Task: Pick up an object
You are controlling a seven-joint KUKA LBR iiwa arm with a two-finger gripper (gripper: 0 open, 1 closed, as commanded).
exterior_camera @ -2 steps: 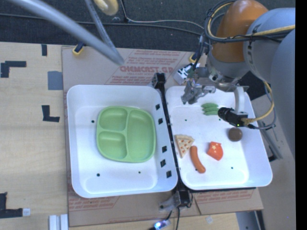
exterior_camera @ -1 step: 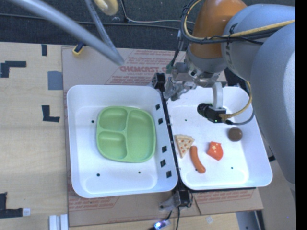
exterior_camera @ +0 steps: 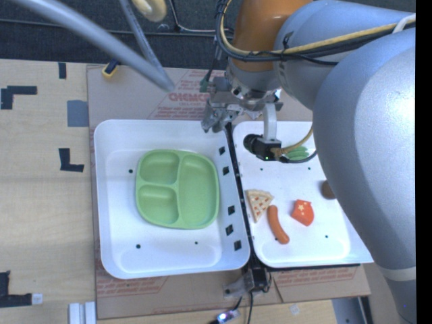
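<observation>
Looming closest, huge and grey: arm (exterior_camera: 378, 147) down the right side, orange band (exterior_camera: 266, 12) up top above the wrist. Reaches across the right bin's far end and hides part of it.

Next in size, left bin (exterior_camera: 111, 201), white and shallow, carrying a green divided plate (exterior_camera: 177, 189) flat in its middle. Beside it, touching along the centre divider, right bin (exterior_camera: 317, 248), also white.

Now the gripper (exterior_camera: 219, 119): hangs at the far end of that divider, right over the line where the two bins meet. Dark, cluttered metalwork there, so cannot tell how wide the grip stands or whether anything sits in it. Looks clear of every loose item.

Down to the small stuff, all in the right bin. Red sausage (exterior_camera: 277, 224) lying lengthwise toward the near edge. Just beside it on the divider side, pizza slice (exterior_camera: 258, 202), tan wedge, point toward the camera. Red piece (exterior_camera: 303, 212) near the sausage on the arm side. All three well apart from the gripper, nearer the camera than it. Closer to the gripper, a green item (exterior_camera: 298, 154) at the far part of the bin, half tucked under the wrist hardware.
</observation>
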